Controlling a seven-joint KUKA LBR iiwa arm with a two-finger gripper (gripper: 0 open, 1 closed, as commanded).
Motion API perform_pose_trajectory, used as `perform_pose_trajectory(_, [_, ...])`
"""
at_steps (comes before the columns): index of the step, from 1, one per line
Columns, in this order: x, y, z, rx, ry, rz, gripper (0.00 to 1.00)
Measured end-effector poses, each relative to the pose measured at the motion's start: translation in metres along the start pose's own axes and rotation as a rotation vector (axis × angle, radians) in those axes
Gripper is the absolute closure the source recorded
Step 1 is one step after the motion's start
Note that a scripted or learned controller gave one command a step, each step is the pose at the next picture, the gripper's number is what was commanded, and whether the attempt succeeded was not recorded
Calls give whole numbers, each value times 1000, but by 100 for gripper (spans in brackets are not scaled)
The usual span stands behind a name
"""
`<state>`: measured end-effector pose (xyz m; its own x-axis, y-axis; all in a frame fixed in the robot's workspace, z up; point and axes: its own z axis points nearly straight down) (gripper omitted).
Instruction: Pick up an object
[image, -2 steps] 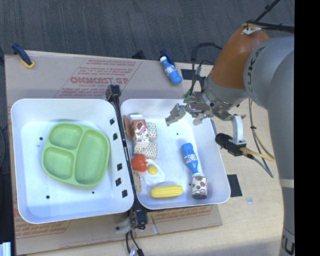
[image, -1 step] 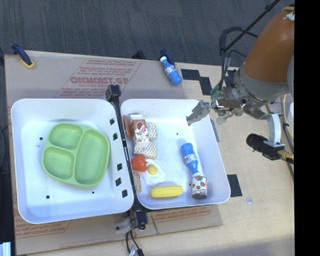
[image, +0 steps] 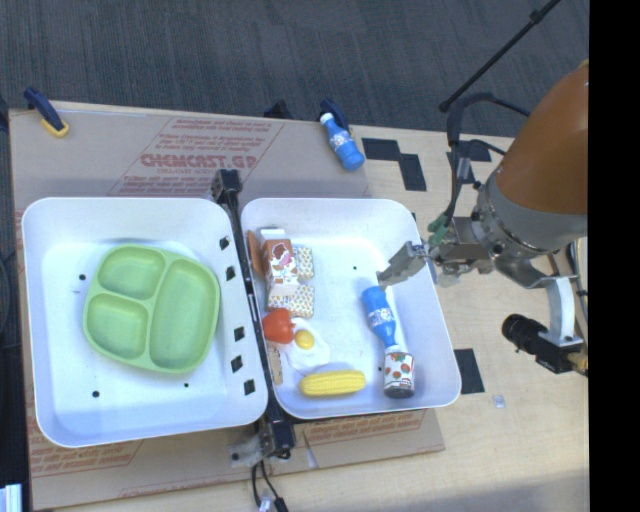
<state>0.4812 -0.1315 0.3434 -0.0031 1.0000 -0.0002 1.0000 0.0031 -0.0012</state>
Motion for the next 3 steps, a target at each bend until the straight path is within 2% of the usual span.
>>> perform_pose_trajectory(1, [-49, -2, 90, 3, 0, -2, 0])
perform_pose_trajectory(2, [-79, 56, 193, 5, 1, -4, 0])
perform_pose_trajectory(3, [-79, 158, 252, 2, 1, -2, 0])
